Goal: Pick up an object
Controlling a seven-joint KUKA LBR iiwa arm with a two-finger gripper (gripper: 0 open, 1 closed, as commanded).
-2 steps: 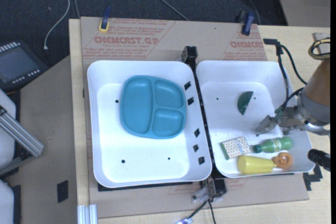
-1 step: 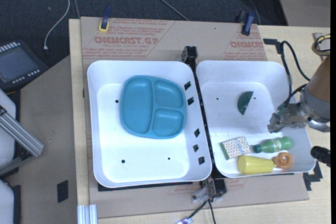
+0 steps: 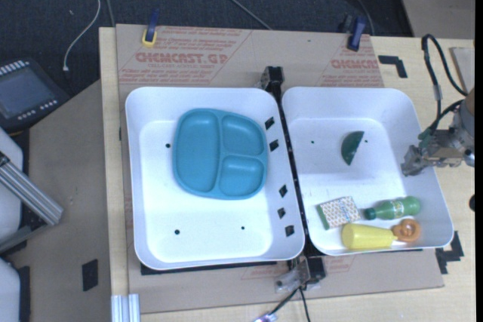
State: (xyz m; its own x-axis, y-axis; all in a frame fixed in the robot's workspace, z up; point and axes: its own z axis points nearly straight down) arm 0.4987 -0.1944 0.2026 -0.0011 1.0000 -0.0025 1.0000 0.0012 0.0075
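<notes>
Approach step: my gripper (image 3: 423, 156) hovers at the right bin's (image 3: 392, 103) rim, nothing held. Jaws' state — cannot tell, blurred. Next: descend onto green piece (image 3: 352, 148).

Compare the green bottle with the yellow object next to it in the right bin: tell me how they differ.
Colour: the green bottle is translucent green with a pale cap end; the yellow object is opaque yellow with an orange ring-like end. Build: the green bottle is slimmer, the yellow object thicker and blunter. Place: the green bottle lies farther from the bin's near edge than the yellow object. Shared: both lie on their sides, roughly parallel, in the right bin's near corner.
</notes>
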